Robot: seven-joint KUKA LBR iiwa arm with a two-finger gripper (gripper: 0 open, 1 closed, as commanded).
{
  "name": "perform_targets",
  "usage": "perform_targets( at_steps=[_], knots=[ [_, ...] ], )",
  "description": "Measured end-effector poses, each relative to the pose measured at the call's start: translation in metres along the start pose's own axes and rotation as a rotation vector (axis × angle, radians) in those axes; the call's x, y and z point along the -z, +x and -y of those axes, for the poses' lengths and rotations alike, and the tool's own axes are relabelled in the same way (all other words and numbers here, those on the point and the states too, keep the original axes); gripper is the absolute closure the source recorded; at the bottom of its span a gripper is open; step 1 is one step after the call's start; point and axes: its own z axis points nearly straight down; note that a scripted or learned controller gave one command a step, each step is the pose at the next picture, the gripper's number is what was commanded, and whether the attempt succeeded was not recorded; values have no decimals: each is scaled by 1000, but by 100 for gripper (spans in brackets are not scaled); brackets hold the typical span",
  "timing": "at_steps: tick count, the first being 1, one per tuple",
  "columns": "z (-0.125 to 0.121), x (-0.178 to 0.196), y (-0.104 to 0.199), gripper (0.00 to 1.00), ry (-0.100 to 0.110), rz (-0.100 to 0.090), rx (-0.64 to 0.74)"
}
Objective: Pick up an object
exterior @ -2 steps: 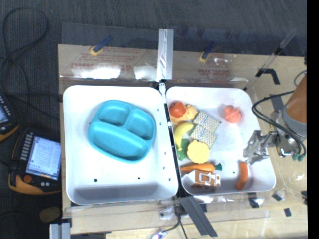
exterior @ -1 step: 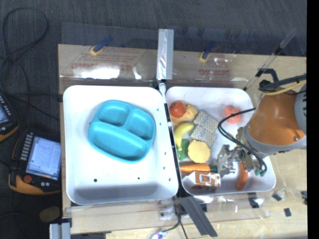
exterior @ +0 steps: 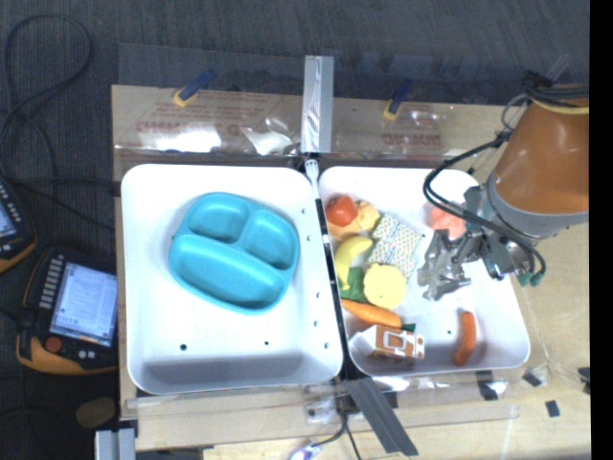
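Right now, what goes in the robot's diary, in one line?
phase: reaching | two-finger gripper: over right white bin, holding nothing seen | nearest: round yellow toy slice

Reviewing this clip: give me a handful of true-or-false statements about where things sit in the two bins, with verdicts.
1. The blue divided plate lies in the left bin. True.
2. The gripper hangs over the left bin. False: it is over the right bin.
3. The sausage lies near the right bin's front right corner. True.
4. The carrot rests on the blue plate. False: it lies in the right bin, by the yellow round slice.
5. The tomato is at the right bin's back left. True.
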Motion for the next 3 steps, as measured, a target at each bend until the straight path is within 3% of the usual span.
perform_targets(
  at_steps=[1, 3],
  knots=[
    [27, -42, 4, 100, 1, -3, 35],
    [28, -24, 2, 100, 6, 1, 33]
  ],
)
